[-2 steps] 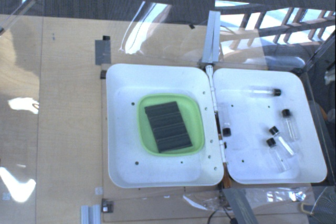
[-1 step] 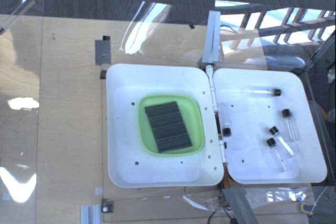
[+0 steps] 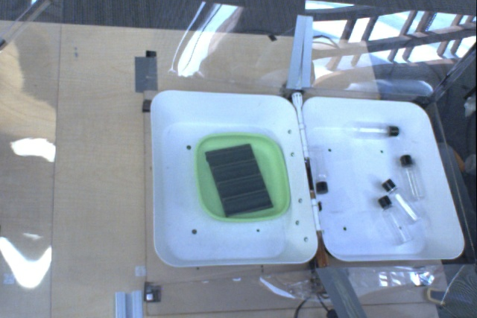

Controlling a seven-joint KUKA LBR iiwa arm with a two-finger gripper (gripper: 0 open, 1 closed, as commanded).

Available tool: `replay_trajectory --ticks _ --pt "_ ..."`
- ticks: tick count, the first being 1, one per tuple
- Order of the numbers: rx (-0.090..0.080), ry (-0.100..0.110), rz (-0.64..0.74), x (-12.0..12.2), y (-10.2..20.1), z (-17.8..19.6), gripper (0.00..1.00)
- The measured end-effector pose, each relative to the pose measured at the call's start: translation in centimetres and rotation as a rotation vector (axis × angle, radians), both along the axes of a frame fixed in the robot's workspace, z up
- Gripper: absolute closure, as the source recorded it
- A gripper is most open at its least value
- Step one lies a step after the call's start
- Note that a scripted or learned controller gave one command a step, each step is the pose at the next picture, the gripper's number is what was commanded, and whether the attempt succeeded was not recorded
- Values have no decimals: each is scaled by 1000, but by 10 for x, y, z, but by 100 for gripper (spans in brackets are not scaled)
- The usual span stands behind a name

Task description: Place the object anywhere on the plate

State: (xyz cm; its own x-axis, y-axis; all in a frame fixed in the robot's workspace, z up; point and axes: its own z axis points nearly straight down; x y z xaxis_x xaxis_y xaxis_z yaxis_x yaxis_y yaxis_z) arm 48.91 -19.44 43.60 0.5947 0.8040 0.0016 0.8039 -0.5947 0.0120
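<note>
A square lime-green plate [image 3: 277, 160] lies in the middle of the left white bin [image 3: 171, 234]. On the plate rests a dark grey ridged rectangular block [image 3: 238, 179], lying flat and turned slightly off the plate's edges. Several clear vials with black caps lie in the right bin [image 3: 350, 242]: one [image 3: 373, 131] near its far wall, three [image 3: 408, 176] [image 3: 401, 203] [image 3: 393, 224] grouped toward its right side, and a small black cap [image 3: 321, 187] close to the divider between the bins.
A grey metal post [image 3: 301, 56] stands behind the seam between the bins. A small dark bracket [image 3: 146, 72] sits on the wooden bench beyond the left bin's far corner. Glare patches streak the bench on the left.
</note>
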Motion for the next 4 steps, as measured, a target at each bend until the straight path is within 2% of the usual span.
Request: replay_trajectory --ticks 2,3,4 --pt "4 -3 -244 0 -3 1 0" --pt "8 3 -336 0 -8 -13 0" --pt "4 -2 -435 0 -11 -1 0"
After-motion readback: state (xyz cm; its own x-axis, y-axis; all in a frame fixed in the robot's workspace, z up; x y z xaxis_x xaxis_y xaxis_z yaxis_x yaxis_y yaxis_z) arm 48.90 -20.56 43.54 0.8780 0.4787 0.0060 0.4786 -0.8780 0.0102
